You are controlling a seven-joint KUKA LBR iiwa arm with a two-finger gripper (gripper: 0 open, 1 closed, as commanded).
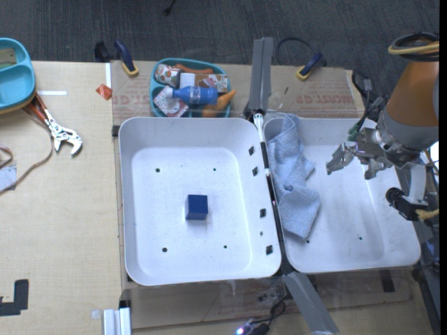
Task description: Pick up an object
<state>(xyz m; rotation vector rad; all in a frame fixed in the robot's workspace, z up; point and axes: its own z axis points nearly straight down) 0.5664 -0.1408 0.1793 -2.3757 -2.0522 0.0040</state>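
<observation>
The bench (56, 243) is the biggest thing, a pale wooden top running under everything. On it sit two shallow white bins side by side. The left bin (140, 257) holds a small blue block (197, 206), lying flat near the middle of the floor, well apart from every wall. The right bin (363, 253) holds a grey-blue cloth (295, 180), crumpled along its left wall and reaching from the far corner down toward the middle of that side.

The arm (415, 93) comes in from the right, its orange band showing above the grey wrist, over the right edge of the right bin. The gripper (353, 157) hangs over the far right part of the right bin, pointing left toward the cloth but apart from it. Nothing sits between its fingers; whether they are spread or closed, I cannot tell.

Behind the left bin stands a small blue bowl (190, 89) heaped with mixed items, among them a blue bottle (195, 95). At the far left edge a light blue tray (14, 75) pokes in, and just beside it lies a metal wrench (61, 137). Small clamps (126, 60) grip the bench's back edge.
</observation>
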